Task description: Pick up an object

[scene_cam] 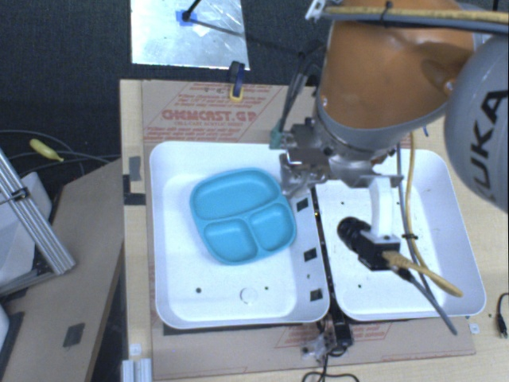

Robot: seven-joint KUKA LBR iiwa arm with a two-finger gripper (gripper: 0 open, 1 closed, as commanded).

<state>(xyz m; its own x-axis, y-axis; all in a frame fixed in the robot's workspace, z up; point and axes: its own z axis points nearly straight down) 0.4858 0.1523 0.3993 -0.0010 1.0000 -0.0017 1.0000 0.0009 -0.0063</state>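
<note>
Hovering over the seam between the two bins, the gripper (296, 173) sits at the far right corner of a blue divided plate (242, 216).

Seen from the overhead camera, the grey arm (477, 126) with its orange band (382, 62) reaches in from the right and fills the far right of the scene. Its gripper hangs just above the plate's rim, and I cannot tell whether it is released, clenched or touching the plate. The plate lies flat and slightly askew in the middle of the left bin (179, 293), with one long compartment on the far side and two smaller ones nearer. The right bin (449, 213) lies alongside, its far left corner under the wrist. Both bins rest on a cardboard sheet (199, 110) with red print, and a shiny foil square (187, 22) lies beyond it.
</note>
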